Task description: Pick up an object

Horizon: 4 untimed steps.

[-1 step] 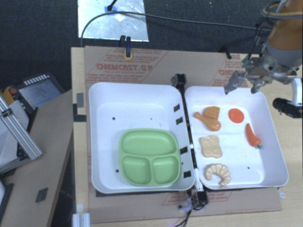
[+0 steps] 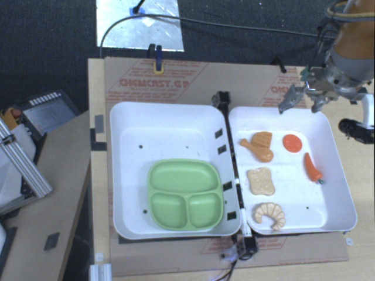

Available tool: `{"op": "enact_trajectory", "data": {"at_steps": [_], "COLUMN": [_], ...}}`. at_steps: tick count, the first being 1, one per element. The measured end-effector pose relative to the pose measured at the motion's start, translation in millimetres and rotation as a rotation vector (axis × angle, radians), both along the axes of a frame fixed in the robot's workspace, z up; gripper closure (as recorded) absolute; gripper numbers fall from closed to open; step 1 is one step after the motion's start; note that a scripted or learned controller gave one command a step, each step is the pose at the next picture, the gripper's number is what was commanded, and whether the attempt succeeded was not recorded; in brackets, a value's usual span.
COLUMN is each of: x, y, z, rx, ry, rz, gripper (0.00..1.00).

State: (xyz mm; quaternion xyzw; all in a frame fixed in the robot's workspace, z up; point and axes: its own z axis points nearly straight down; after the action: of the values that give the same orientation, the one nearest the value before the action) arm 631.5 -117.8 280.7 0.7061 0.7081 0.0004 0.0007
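— What do we have, nearest first?

— In the right bin [image 2: 337, 157]: a croissant [image 2: 269, 215] at six o'clock, toast [image 2: 261, 181], a drumstick [image 2: 260, 146], a tomato slice [image 2: 292, 143], and a carrot [image 2: 312, 168] at three (all untouched). The green tray [image 2: 185, 192] sits in the left bin [image 2: 126, 157].

— And the gripper [image 2: 303, 98]?

— At twelve o'clock above the rim, fingers spread, empty. We judge the pick not yet started.

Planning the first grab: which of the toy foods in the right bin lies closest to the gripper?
The round red tomato slice, at the bin's far side, lies closest to the gripper. The chicken drumstick, carrot, bread slice and croissant lie farther.
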Motion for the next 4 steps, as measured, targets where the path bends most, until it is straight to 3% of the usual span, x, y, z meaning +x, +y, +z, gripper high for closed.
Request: {"op": "enact_trajectory", "data": {"at_steps": [2, 3, 4], "x": [11, 4, 5], "y": [3, 3, 2], "z": [-87, -131, -118], "rx": [0.0, 0.0, -0.001], "ry": [0.003, 0.003, -0.003], "rz": [0.002, -0.001, 0.0], "gripper": [0.0, 0.0, 1.0]}}
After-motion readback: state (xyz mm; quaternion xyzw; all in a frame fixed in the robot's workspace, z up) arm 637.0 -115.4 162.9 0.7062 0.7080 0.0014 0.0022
